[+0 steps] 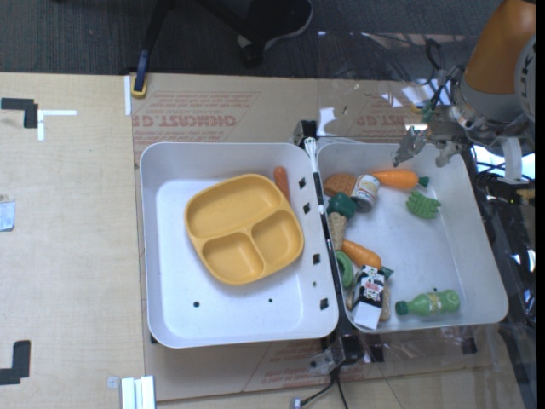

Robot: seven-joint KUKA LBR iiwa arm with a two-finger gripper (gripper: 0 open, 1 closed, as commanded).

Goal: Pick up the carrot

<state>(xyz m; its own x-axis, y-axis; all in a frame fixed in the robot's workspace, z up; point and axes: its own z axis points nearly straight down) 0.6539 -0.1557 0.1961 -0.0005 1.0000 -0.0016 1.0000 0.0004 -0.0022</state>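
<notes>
orange carrot [394, 178] lies just below and a touch left of the gripper [423, 148], whose fingers look spread apart and empty, so i'd have it drop straight, straddle the middle, and steer clear of the jar [367, 190].

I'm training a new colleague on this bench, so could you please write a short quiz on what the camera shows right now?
1. True or false: the yellow divided plate lies in the right bin.
2. Which item lies nearest the claw? A) the green bottle B) the carrot by the far wall C) the milk carton
3. Fill in: the arm's claw hangs over the ___ bin.

Key: 1. False; it lies in the left bin. 2. B. 3. Right; it hangs above the far edge, near the carrot, holding nothing that can be seen.
</notes>
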